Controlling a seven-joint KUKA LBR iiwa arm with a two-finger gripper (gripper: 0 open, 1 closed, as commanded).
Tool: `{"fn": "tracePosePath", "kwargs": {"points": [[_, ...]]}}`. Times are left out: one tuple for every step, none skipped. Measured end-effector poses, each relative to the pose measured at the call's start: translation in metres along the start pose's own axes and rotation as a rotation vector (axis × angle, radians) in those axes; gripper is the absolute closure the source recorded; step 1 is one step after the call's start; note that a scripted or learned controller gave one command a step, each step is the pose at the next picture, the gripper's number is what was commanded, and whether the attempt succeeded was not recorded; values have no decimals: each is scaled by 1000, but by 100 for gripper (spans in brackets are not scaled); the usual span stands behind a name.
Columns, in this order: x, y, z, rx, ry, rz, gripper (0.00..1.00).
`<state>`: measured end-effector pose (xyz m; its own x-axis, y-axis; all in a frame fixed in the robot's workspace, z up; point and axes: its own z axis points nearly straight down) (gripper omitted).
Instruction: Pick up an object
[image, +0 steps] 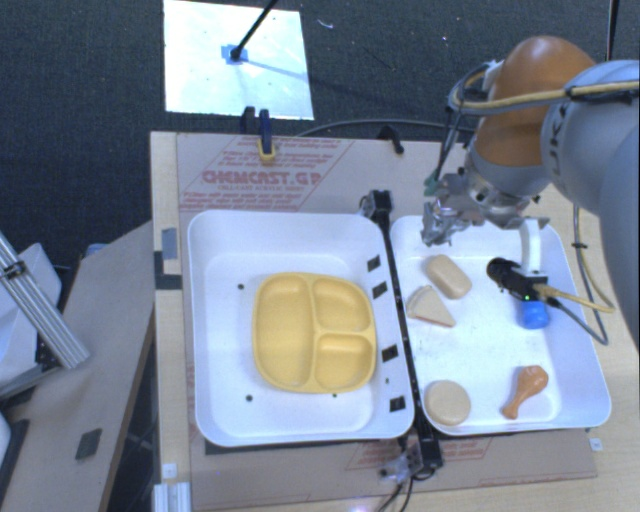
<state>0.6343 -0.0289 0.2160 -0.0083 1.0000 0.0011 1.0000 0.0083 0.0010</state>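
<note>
Left bin (215, 300): you have a shallow white bin holding one thing, a yellow divided plate (314, 331) with three compartments, lying flat near the bin's middle.
Right bin (590, 385): the second white bin sits just beside the first, and it carries all the small pieces.
Bread roll (447, 276): a tan oblong piece in the upper part of the right bin, just below the claw.
Wedge (430, 307): a pale triangular piece just beside the bread roll, on the side toward the left bin.
Round piece (448, 402): a tan disc at the near corner of the right bin, close to the wall between the bins.
Drumstick (524, 389): an orange-brown drumstick shape near the front of the right bin, apart from the round piece.
Blue piece (535, 315): a small blue object toward the right side of the right bin; a black part of the arm's fittings lies just above it.
Claw (437, 232): you see it low over the back edge of the right bin, nothing visibly between its fingers; from this angle I cannot tell whether they stand apart or together.
Bench (270, 170): a board with red lettering lies under both bins.
</note>
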Motion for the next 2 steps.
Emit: {"fn": "tracePosePath", "kwargs": {"points": [[54,-6,-13,-1,0,0,100],[98,-7,-16,-1,0,0,100]]}}
